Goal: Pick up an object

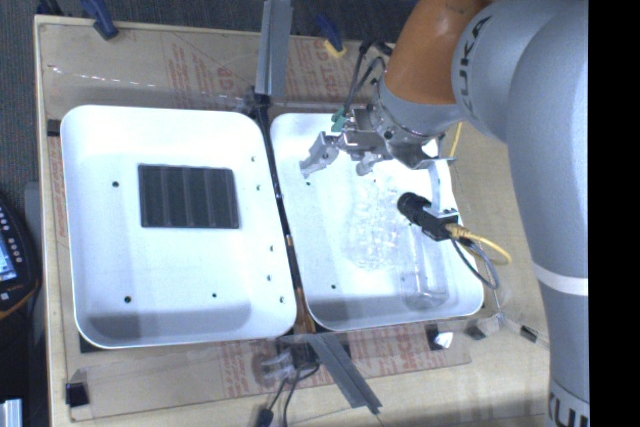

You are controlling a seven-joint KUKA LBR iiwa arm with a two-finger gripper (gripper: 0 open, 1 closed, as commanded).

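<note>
Starting at the left of the frame, the left bin (100,215) holds a dark ribbed rectangular block (188,196) lying flat near its centre, with bare white floor on every side of it and its rim well apart from it. Faint red printing runs across the board (180,55) under both bins, too small to read. A grey metal bar (273,40) stands at the upper edge, above the seam where the two bins meet. In the right bin (320,295), a clear plastic object (375,230) lies near the middle and a second clear piece (425,280) rests closer to the lower right corner; both are hard to outline against the white. The gripper (318,155) hangs over the upper left part of the right bin, above and to the left of the clear objects; nothing is seen between its fingers, and whether they are spread or closed cannot be told. On the grey arm (530,45) at the right, the letters "KUKA" are partly readable beside the orange band (435,35).
</note>
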